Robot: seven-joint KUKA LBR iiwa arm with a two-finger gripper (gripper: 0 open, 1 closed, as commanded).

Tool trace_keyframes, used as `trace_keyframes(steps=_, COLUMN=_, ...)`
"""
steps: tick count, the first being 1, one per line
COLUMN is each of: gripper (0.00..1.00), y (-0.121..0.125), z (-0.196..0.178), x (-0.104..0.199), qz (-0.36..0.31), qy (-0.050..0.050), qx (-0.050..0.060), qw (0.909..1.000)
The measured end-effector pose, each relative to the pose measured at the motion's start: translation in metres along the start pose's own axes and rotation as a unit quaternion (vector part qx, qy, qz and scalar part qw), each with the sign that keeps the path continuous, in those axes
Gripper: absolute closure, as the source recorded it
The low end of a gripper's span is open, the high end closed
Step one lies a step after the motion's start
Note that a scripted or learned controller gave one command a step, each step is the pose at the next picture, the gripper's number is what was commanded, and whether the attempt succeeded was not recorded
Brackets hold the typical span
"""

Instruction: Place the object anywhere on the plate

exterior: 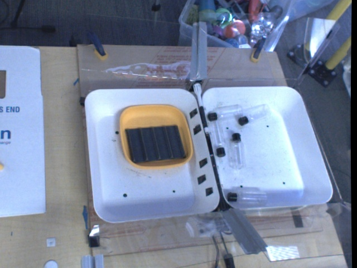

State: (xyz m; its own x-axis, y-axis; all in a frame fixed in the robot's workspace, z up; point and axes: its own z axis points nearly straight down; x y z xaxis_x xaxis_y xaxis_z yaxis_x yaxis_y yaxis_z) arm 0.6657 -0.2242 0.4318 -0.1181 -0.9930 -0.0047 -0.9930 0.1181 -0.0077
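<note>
Bins sit side by side at the centre of the frame: the left bin (106, 200) holds a yellow plate (131, 116), squarish with rounded corners, and on that plate lies a dark ridged block (155, 144), flat and covering most of the plate's floor, its ribs running top to bottom in the picture. The right bin (295, 149) holds several clear plastic vials with black caps (235, 137), scattered in its left half: some lie near the upper middle, one stands close to the divider, and another (245, 195) rests at the lower edge. Along the seam between the bins runs a row of small black clips (202, 162). A clear tub of coloured toys (234, 10) stands at the upper middle of the frame, past the bench. White printed board (19, 133) lies on the bench at the far left. The state of the gripper cannot be told.
</note>
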Motion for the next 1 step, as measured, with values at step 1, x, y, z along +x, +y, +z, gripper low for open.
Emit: trace_keyframes(steps=1, gripper=1.00, y=0.0355, z=-0.0044, x=0.0023, qz=-0.166, qy=-0.001, qx=-0.004, qw=0.9862)
